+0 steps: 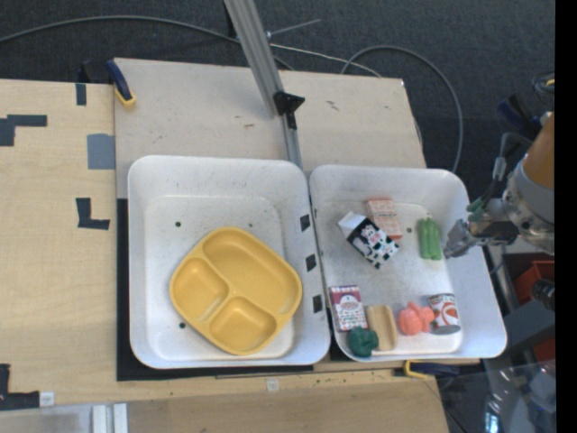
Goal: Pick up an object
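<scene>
Left bin [144, 242] holds a yellow tray [236, 289]; right bin [451, 188] holds small items.

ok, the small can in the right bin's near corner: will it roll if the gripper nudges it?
Probably. The can seems to lie on its side, its round end facing the camera, so a sideways push could roll it. The pink toy touching it and the bin wall nearby should stop it quickly. It looks rigid, likely smooth, so maybe slippery.

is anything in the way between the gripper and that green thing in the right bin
Nothing visible is. The gripper sits at the right bin's right side, just beside the green object, with bare white floor between them. The cow-patterned carton lies on the object's far side.
</scene>
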Robot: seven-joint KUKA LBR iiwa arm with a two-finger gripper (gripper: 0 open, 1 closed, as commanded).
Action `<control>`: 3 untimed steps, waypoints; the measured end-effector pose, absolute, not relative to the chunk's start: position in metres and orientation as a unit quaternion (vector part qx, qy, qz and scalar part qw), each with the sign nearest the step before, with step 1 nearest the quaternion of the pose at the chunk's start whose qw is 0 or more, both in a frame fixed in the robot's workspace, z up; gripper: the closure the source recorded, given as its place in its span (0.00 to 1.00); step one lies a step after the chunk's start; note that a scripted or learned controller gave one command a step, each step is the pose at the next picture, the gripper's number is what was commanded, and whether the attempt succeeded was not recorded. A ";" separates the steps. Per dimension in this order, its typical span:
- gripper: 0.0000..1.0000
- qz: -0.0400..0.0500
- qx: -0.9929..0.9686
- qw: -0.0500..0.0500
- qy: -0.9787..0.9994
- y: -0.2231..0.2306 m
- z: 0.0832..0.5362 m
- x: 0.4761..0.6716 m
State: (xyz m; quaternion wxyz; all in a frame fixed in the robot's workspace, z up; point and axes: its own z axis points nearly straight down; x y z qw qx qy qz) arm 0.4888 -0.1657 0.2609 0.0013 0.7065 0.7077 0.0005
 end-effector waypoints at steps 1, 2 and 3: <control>1.00 0.001 0.705 -0.001 0.710 -0.117 0.266 0.515; 1.00 0.000 0.705 0.000 0.709 -0.080 0.261 0.546; 1.00 0.000 0.705 0.000 0.709 -0.042 0.260 0.571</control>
